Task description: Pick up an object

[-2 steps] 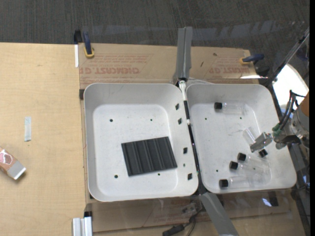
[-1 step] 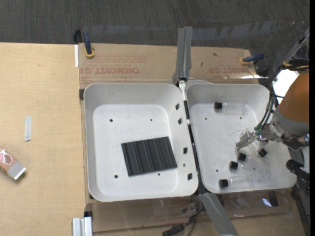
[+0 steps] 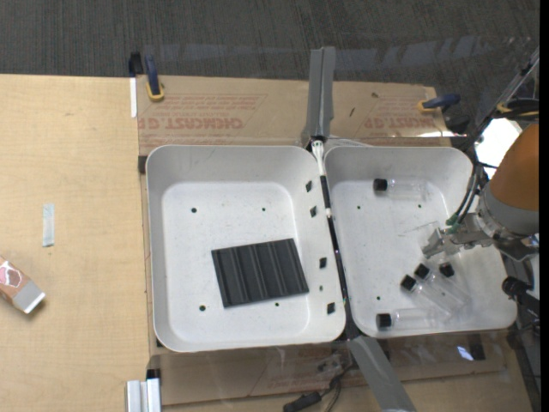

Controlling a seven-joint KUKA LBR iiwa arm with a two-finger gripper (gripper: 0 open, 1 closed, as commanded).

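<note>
1. The left shallow white plastic bin [image 3: 171, 230] held one dark grey ribbed rectangular mat [image 3: 260, 272], lying flat and slightly skewed near the bin's middle.
2. The right shallow white plastic bin [image 3: 360, 230] held several clear plastic tubes with black caps: one near the far wall [image 3: 383, 184], one at the near edge [image 3: 403, 319], and a cluster [image 3: 429, 280] just beside the gripper.
3. The grey arm with orange band [image 3: 519, 183] reached in from the right; its metal two-finger gripper [image 3: 439, 243] sat low over the right bin, above the cluster. Finger state was unclear.
4. Brown cardboard sheet [image 3: 214, 114] lay behind the bins on the light wooden bench [image 3: 69, 161].
</note>
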